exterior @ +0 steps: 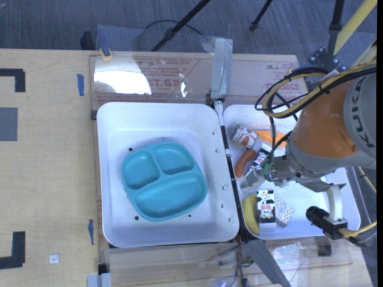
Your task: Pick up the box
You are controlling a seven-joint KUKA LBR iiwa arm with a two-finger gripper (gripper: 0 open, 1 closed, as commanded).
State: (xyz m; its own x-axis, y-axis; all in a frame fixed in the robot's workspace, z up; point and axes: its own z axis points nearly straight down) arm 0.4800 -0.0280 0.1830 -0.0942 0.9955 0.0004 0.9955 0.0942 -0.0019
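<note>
The box, black and white, lies at the near edge of the right bin, wedged between a yellow fruit on its left and a patterned packet on its right, so little side clearance. The gripper hovers just beyond it over the clutter; whether it has hold of anything I cannot tell
</note>
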